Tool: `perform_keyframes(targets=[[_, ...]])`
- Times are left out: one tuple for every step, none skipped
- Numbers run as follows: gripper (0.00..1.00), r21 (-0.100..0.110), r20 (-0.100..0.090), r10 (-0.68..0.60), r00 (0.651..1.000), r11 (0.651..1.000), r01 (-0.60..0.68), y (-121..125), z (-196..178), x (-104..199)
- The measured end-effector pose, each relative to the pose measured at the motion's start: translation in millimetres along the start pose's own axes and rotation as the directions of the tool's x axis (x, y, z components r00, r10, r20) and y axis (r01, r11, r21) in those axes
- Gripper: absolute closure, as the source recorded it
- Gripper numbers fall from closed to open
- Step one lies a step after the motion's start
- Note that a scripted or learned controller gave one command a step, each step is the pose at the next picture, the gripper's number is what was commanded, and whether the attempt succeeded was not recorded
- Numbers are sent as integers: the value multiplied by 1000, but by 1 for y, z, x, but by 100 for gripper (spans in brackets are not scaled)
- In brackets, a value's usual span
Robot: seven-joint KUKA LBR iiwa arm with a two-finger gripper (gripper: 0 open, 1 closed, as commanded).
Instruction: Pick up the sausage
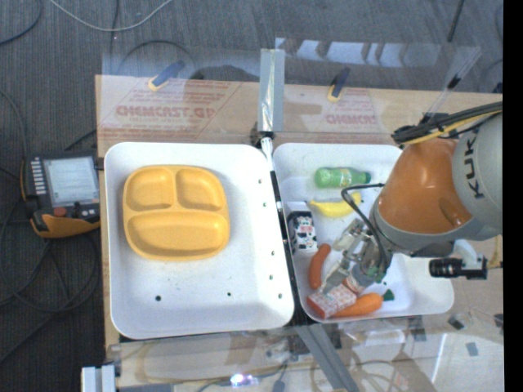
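Seemingly light, smooth and slippery, the sausage [318,265] is lying beside the gripper [353,260]; grasping mid-length suits; finger state is unclear.

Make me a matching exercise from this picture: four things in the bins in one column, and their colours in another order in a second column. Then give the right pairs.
Things:
1. divided plate in the left bin
2. bottle at the far side of the right bin
3. sausage beside the gripper
4. carrot at the near edge of the right bin

Colours:
A. green
B. orange
C. yellow
D. reddish brown

Pairs: 1-C, 2-A, 3-D, 4-B
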State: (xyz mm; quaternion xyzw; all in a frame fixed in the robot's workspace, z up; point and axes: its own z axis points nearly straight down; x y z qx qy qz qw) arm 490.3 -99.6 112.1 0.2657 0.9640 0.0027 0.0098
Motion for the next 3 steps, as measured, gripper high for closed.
perform_keyframes(targets=[[0, 6, -13, -31, 999, 999, 31, 30, 22, -40], [100, 1, -7, -28, 1000, 1000, 28, 32, 11, -42], [100, 9, -16, -23, 1000, 1000, 23, 52, -70, -59]])
